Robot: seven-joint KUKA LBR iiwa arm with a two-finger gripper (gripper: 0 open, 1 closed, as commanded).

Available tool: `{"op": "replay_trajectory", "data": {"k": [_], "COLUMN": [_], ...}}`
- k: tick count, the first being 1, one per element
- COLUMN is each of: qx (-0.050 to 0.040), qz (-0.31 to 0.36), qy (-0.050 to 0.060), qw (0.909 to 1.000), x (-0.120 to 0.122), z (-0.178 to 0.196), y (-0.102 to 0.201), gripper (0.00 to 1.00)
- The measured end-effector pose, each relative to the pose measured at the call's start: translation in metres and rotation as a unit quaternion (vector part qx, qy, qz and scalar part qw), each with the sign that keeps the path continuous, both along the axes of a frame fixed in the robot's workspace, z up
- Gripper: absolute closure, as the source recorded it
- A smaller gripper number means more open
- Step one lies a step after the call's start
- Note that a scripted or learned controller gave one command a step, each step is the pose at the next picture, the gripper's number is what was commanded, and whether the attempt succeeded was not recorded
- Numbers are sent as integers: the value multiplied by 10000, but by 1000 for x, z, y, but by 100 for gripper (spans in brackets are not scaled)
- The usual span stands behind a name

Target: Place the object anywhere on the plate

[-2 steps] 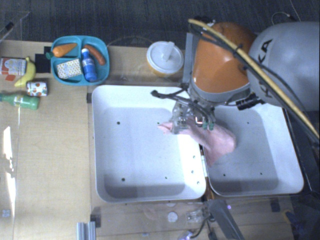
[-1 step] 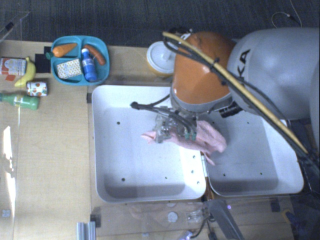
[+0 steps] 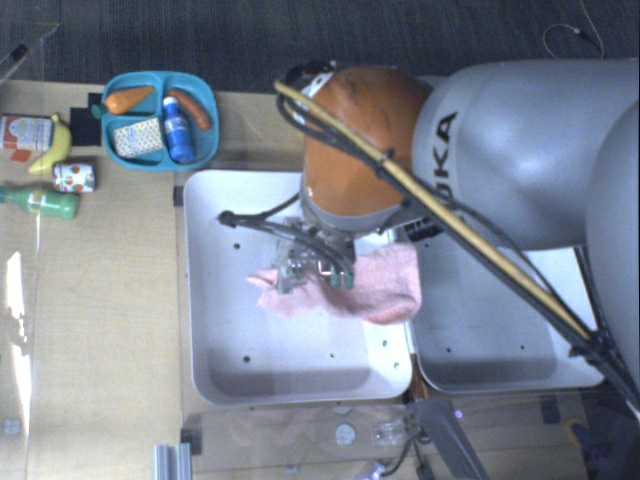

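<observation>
Hovering over the middle of the frame, the gripper (image 3: 318, 265) sits low above the pink cloth (image 3: 375, 283), which lies crumpled in the left bin (image 3: 215, 368), toward that bin's right wall. The cloth is the only loose thing in the bins, so it is most likely the object to be moved. The fingers (image 3: 342, 278) point down at the cloth's left part and look close to touching it, perhaps pressing into a fold. How far apart they stand cannot be told from this slanted view: the wrist and its orange band (image 3: 355, 148) cover most of the mechanism, and no fabric can be seen clearly pinched between the tips.

The chief risk is a poor grasp. A soft cloth may yield only a thin edge or fold that slides out under its own weight when lifted. The gripper also appears off to the cloth's left side, so most of the fabric would hang away to the right and could drag over the bin wall or drop into the right bin (image 3: 480, 368).

A second difficulty is the target. The only dish-like thing visible is the blue divided tray (image 3: 205, 108) on the desk (image 3: 90, 318) in the upper left of the frame, already carrying toy food, and a floppy cloth may land half off it.
</observation>
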State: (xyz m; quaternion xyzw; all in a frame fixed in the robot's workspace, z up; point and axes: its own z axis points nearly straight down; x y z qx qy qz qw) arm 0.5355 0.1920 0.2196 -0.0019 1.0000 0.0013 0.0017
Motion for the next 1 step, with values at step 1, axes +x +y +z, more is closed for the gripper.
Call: {"op": "replay_trajectory", "data": {"k": [1], "qx": [1], "qz": [-3], "qy": [-1], "qw": [10000], "x": [0], "z": [0], "y": [0], "gripper": [0]}}
